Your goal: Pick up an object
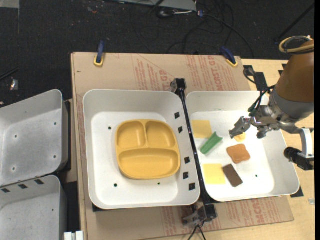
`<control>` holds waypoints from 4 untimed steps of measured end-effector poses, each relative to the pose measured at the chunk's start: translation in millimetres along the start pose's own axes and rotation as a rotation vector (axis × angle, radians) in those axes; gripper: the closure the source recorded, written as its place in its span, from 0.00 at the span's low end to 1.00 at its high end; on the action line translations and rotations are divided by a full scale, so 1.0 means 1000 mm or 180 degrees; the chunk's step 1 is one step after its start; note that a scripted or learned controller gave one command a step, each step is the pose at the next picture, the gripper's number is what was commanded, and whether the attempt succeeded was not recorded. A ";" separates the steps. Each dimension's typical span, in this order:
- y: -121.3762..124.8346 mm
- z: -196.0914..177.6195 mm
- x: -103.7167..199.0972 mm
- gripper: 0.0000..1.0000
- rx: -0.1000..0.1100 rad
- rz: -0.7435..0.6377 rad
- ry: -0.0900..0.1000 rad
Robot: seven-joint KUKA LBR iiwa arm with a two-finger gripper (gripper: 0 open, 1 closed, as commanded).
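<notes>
We think this is a robot lab, not a home. We see a big robot arm (295,79) over two white bins (95,134) on a brown board (140,69) held by clamps (99,59), with loose wires (200,14) on the dark floor.

I see a mustard-yellow divided plastic tray (148,149) in the white left bin (95,134). In the white right bin (280,179) I see two pale yellow flat squares (201,129) (214,174), a green stick (211,143), an orange-brown rounded block (239,153) and a dark brown slab (232,175).
</notes>
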State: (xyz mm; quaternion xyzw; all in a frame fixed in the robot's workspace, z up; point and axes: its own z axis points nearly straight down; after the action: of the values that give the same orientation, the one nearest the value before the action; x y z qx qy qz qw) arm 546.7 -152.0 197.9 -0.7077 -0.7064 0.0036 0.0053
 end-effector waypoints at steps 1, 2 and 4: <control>0.003 -0.006 0.000 0.00 -0.0038 -0.0009 -0.0007; -0.004 0.056 0.003 0.00 -0.0019 -0.0001 -0.0002; -0.001 0.093 0.003 1.00 -0.0059 0.0003 -0.0016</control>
State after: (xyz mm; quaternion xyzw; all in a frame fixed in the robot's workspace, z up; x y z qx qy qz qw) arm 544.5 -149.2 104.7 -0.7081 -0.7061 -0.0012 -0.0031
